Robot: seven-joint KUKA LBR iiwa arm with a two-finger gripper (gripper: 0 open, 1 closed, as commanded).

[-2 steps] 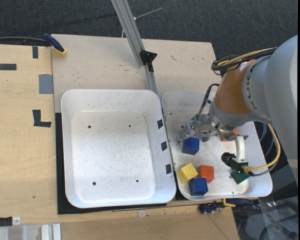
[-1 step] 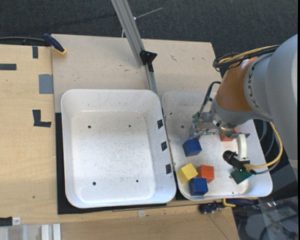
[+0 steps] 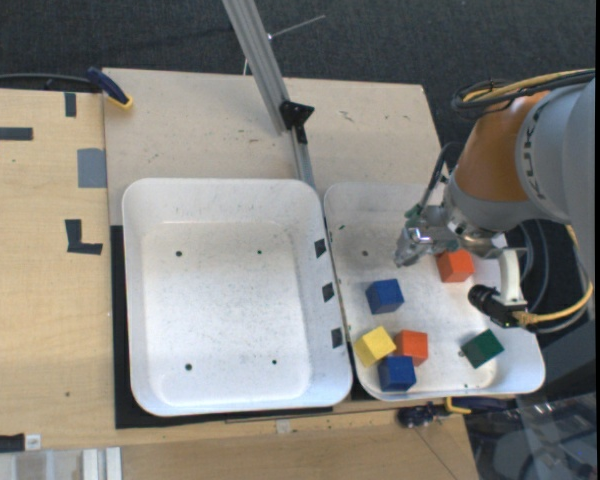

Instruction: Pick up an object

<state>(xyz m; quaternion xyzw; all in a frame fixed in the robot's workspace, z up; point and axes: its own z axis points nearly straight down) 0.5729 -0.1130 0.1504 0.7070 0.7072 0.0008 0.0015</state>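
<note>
Gripper (image 3: 412,248) low over the right bin (image 3: 380,203), near its middle; opening of the hand impossible to tell, and nothing visibly held. Orange cube (image 3: 456,265) just beside it, toward the arm; blue cube (image 3: 384,295) just below, standing apart from the rest. Probably the better target: free on all sides. Worth centring squarely over it before descending, faces aligned to the cube's sides. Best avoided: the yellow cube (image 3: 376,344), second orange cube (image 3: 413,345) and second blue cube (image 3: 397,372), clustered and touching. Green cube (image 3: 482,348) near the rim.

Blocks (image 3: 395,353) crowd right bin (image 3: 360,218); left bin (image 3: 220,298) seemingly open
</note>
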